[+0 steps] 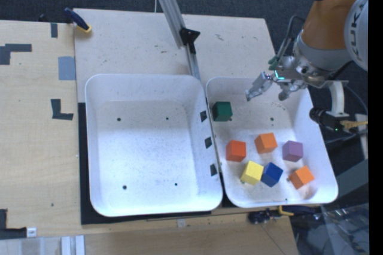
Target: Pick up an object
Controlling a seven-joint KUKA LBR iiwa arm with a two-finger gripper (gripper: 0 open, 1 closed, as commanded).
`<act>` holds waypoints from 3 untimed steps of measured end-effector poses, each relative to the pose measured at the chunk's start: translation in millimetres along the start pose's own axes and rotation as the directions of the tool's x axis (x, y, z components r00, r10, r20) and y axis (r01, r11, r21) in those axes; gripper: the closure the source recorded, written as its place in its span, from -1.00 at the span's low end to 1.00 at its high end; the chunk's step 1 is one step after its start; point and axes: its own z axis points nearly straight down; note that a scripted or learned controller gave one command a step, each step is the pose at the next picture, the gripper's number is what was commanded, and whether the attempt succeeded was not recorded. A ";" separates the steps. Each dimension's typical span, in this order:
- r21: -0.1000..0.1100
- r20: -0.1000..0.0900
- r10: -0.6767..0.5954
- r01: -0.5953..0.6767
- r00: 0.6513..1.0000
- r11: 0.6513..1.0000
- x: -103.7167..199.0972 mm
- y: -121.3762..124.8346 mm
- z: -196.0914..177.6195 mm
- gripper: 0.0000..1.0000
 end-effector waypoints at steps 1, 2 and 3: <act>-0.004 0.001 -0.002 0.002 1.000 1.000 -0.1 0.8 -2.5 -1.00; 0.000 0.002 0.000 0.000 1.000 1.000 -1.1 -6.3 43.5 -1.00; 0.001 0.002 0.000 0.000 1.000 1.000 -8.8 -7.7 91.2 -1.00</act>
